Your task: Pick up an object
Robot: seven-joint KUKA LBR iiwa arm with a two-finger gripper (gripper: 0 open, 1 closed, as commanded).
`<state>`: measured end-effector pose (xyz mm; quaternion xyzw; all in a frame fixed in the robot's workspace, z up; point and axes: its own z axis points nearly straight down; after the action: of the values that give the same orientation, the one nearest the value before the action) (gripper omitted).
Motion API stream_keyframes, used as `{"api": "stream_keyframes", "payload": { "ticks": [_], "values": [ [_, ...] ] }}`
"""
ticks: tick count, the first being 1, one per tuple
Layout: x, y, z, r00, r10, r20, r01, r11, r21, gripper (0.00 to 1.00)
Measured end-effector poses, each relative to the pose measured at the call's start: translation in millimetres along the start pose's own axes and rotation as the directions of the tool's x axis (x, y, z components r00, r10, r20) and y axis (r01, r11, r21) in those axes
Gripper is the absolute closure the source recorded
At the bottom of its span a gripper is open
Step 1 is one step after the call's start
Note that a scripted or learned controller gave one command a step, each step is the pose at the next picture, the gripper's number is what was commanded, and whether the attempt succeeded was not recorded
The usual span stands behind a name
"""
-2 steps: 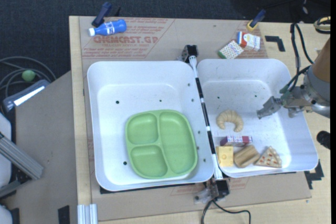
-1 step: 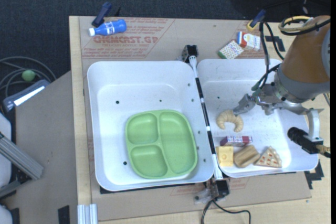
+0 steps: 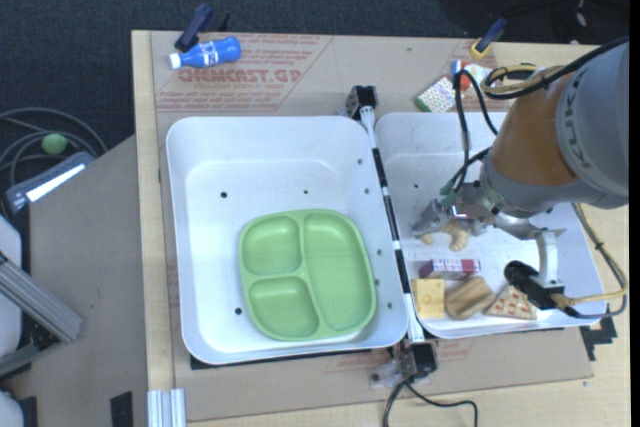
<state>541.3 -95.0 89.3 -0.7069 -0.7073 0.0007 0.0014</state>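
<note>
Reach step: gripper point(image 3: 447, 213) is hovering in right bin point(image 3: 400, 130), just above tan piece point(image 3: 447, 235) at six o'clock. You're needing a straight descent; finger state: cannot tell.

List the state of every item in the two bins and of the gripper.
Green tray: lying flat in the left bin, compartments empty.
Gripper: low in the right bin, over a tan piece.
Cheese block: lying flat.
Bread slice: lying flat.
Pizza slice: lying flat.
</note>
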Motion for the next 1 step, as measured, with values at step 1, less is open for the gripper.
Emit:
{"api": "stream_keyframes", "payload": {
  "ticks": [1],
  "values": [
    [-14.5,-15.6,5.0,1.000,0.001,0.000,-0.001,1.000,-0.001,0.00]
  ]
}}
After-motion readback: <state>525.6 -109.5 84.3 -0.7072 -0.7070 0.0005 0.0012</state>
